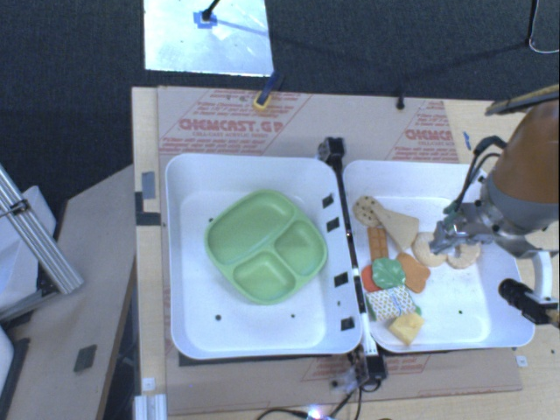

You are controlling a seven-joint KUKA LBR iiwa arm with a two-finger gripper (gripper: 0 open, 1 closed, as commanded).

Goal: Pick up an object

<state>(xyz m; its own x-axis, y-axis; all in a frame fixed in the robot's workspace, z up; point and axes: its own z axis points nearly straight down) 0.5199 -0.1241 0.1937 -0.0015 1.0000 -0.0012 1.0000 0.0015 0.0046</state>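
My claw [451,237]: it hangs low in the right bin, right over a round tan cookie [430,250]; I cannot tell if it is open or closed, and I cannot tell if it touches the cookie
My arm [525,178]: grey with an orange band; it comes in from the right side
Right bin [464,322]: white and shallow; it holds all the small toys, mostly on its left side
Wooden spatula [387,220]: pale tan; it lies near the top left of the right bin, just left of the cookie
Orange stick [378,243]: long and thin; it lies below the spatula
Green toy [388,272]: it sits on top of the pile, touching an orange piece [415,272]
Spotted toy [390,301]: it lies under the green one
Yellow block [406,327]: near the front edge of the right bin
Left bin [188,322]: white; it holds a green tray [265,245] with three parts, lying flat and turned a bit
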